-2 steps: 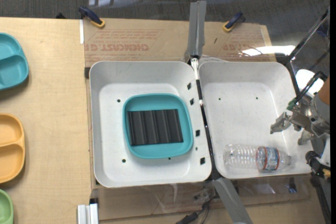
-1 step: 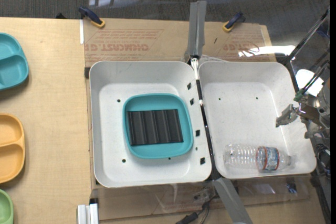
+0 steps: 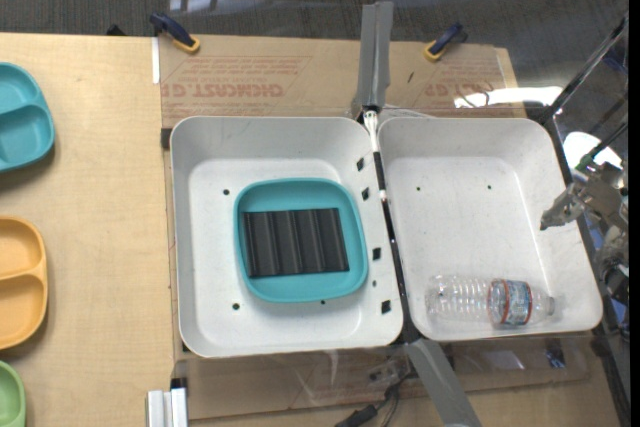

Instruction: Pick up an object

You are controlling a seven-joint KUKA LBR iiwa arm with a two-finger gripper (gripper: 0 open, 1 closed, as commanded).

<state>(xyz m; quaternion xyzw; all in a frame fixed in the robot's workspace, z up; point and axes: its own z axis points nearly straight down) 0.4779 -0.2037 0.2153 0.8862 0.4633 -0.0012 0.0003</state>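
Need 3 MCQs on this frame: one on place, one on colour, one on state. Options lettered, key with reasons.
1. Where is the bottle?
A. right bin, near front wall
B. left bin
C. on the cardboard

2. What colour is the tray in the left bin?
A. orange
B. teal with a dark ribbed centre
C. green

3. How does the bottle rest?
A. upright
B. leaning on the tray
C. on its side

Key:
1 A, it lies in the right bin's front part.
2 B, its rim is teal around dark ridges.
3 C, its length runs along the bin floor, cap toward the right.
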